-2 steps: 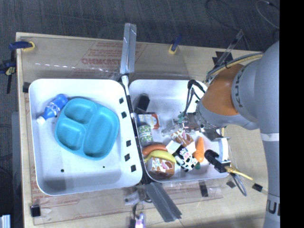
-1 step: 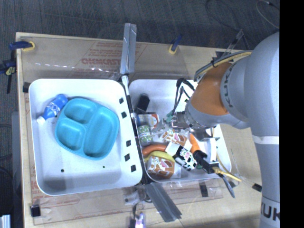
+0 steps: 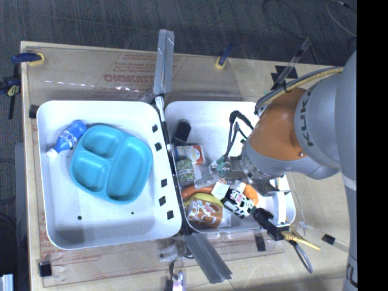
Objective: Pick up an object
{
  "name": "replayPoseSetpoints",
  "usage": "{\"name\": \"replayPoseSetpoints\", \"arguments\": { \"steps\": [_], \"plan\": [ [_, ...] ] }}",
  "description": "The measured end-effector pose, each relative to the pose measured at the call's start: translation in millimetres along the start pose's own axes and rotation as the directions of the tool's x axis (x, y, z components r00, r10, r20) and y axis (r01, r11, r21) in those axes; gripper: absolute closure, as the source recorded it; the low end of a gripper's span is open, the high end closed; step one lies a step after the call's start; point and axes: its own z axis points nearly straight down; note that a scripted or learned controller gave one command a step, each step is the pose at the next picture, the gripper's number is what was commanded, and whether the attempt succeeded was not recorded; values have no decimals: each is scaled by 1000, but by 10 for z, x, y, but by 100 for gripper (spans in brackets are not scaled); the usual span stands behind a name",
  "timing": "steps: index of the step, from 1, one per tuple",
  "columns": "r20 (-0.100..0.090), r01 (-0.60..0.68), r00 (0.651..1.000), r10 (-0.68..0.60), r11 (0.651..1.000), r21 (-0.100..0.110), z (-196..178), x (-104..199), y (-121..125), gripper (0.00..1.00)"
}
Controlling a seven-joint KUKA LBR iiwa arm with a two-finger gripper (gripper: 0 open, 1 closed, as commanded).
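blue divided tray (image 3: 111,163) in left bin (image 3: 60,223), cluttered packets (image 3: 188,162) in right bin (image 3: 206,111)

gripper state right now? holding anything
Gripper: cannot be told; it hangs low over the clutter in the right bin, and nothing is seen held.

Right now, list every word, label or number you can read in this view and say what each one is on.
"KUKA": on the grey arm, running up its side beside the orange band.
Red print on the clear sheet behind the bins: upside down and too blurred to read.
Labels on the food packets in the right bin: too small to read.
Round packet at that bin's front: print blurred.
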Motion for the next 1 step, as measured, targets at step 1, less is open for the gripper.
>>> {"name": "replayPoseSetpoints", "arguments": {
  "steps": [1],
  "plan": [
    [16,133,991,-133,991,-33,458,-207,493,0]
  ]
}}
